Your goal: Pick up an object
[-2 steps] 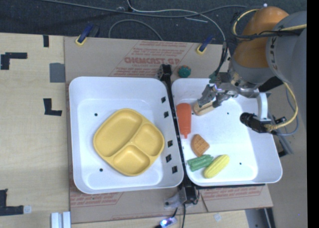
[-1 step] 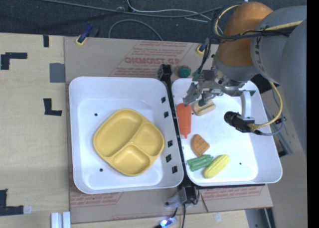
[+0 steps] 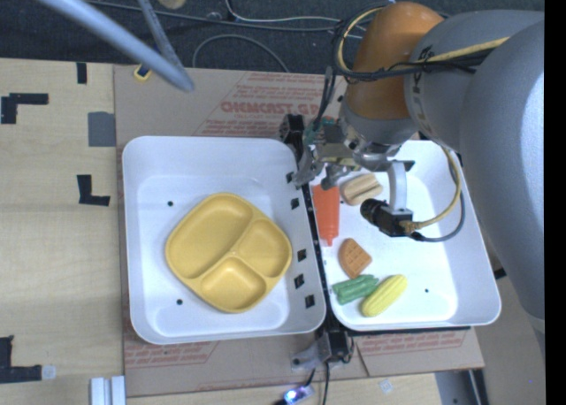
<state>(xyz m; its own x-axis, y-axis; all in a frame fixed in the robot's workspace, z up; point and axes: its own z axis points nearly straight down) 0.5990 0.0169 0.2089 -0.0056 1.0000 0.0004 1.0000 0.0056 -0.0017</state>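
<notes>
Grey arm [image 3: 460, 85] angles its end effector [image 3: 323, 173] over the carrot [image 3: 326, 213].

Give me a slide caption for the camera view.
Gripper hovers over orange carrot in right bin; yellow tray sits in left bin.

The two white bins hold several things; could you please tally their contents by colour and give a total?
Yellow: 2, the divided plate in the left bin and the corn cob in the right bin.
Orange: 2, the carrot and the cracker-like piece.
Tan: 1, the bread roll.
Green: 1, the green vegetable.
Total: 6.
</notes>
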